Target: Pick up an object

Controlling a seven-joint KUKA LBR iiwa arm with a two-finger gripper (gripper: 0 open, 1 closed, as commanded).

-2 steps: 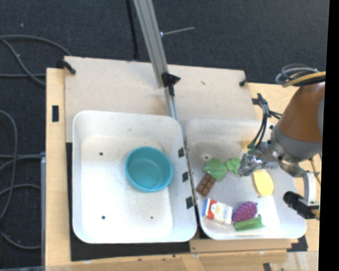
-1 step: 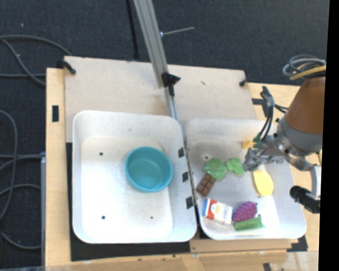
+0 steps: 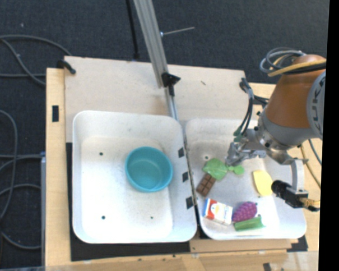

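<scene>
A single camera sits fixed above the counter [image 3: 121, 85] and looks down on it at a slant, far enough back to take in both white bins. The left bin [image 3: 87, 213] lies near the middle of the view, the right bin [image 3: 289, 224] beside it, and dark floor [image 3: 51, 20] shows beyond the counter's far and left edges.

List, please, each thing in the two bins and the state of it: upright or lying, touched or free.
teal bowl: upright, alone in left bin
green leaf toy: lying flat, under the pincer
brown chocolate bar: lying flat, free
yellow block: lying, free
white carton: lying, free
purple grapes: lying, free
</scene>
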